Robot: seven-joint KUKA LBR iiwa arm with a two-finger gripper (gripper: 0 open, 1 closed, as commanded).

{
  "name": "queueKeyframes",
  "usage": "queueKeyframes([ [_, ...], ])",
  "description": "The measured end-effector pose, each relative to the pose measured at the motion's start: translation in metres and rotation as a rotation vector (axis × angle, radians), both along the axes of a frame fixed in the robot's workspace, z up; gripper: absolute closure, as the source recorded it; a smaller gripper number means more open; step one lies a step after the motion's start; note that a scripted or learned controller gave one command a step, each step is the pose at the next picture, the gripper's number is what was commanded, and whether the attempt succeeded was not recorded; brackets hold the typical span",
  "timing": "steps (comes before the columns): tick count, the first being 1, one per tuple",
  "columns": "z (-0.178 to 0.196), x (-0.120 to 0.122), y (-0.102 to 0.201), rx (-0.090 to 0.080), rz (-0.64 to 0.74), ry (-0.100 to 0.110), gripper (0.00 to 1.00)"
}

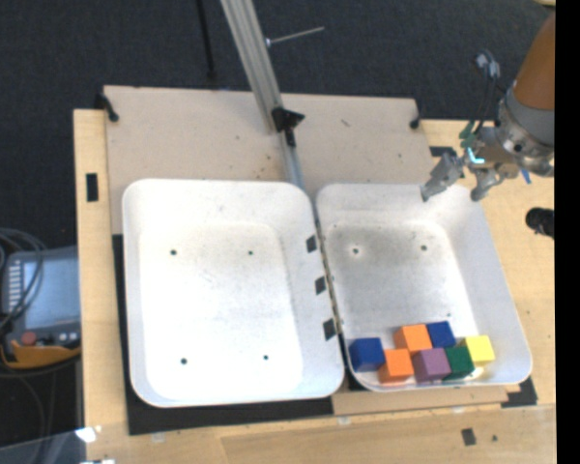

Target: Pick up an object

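Two shallow white bins are set side by side on a pale wooden bench [92,288], over a tan board [261,133] at the back. Both bins are made of smooth moulded plastic with rounded corners and low sloping walls, and their floors are dulled by grey scuffing. The left bin [140,259] is marked with four small dark dots on its floor. Three small dark clips [321,285] are seen along the seam where the bins meet.

In the right bin [498,288], seven small cubes are gathered against the near wall, touching one another in a tight cluster. A blue cube [366,353] is placed at the left end, then an orange cube [397,362], a purple cube [431,363], a green cube [459,360] and a yellow cube [479,348]; a second orange cube [415,336] and a second blue cube [440,333] are set just behind them. Their faces are plain and matt, with sharp edges.

The gripper [459,179] is held above the far right corner of the right bin, well apart from the cubes. Its two grey metal fingers are spread, with nothing between them. A slanted ribbed aluminium rail [251,42] is fixed behind the bins. A grey handheld unit with an orange base [37,303] is placed at the left edge. No writing can be read anywhere.
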State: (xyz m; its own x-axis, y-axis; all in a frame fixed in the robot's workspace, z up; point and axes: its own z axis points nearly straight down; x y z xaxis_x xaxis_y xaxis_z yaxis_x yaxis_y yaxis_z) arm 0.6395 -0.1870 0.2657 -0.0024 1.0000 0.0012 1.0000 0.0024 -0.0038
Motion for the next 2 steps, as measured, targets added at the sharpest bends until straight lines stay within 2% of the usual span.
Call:
queueKeyframes([
  [1, 0.003, 0.000, -0.001, -0.004, 0.002, -0.004, 0.00],
  [2, -0.049, 0.003, 0.007, -0.004, 0.003, -0.001, 0.00],
])
